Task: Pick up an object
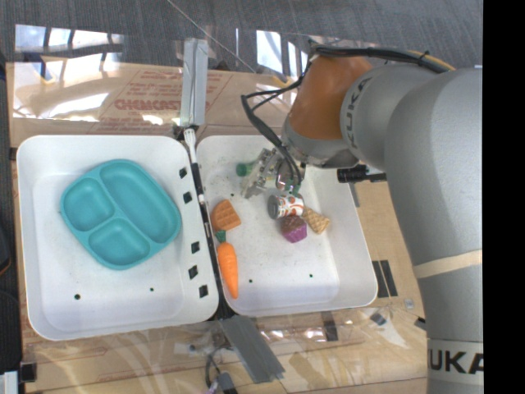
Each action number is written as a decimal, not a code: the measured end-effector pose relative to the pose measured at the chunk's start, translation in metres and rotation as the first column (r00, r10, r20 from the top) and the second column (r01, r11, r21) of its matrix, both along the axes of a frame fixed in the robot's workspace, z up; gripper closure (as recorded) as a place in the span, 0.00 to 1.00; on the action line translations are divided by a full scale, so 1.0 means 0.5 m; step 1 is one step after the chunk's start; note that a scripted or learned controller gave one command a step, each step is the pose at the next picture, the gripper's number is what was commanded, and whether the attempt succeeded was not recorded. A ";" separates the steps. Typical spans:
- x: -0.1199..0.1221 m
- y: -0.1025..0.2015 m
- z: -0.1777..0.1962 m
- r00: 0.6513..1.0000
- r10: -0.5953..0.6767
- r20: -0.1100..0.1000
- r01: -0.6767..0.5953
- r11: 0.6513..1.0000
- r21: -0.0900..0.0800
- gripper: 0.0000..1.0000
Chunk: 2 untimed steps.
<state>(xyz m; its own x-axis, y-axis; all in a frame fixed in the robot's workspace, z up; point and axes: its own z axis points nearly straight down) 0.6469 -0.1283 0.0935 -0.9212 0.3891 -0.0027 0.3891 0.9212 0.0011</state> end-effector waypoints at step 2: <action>-0.022 0.114 0.204 0.980 -0.197 0.003 0.197 0.980 0.000 1.00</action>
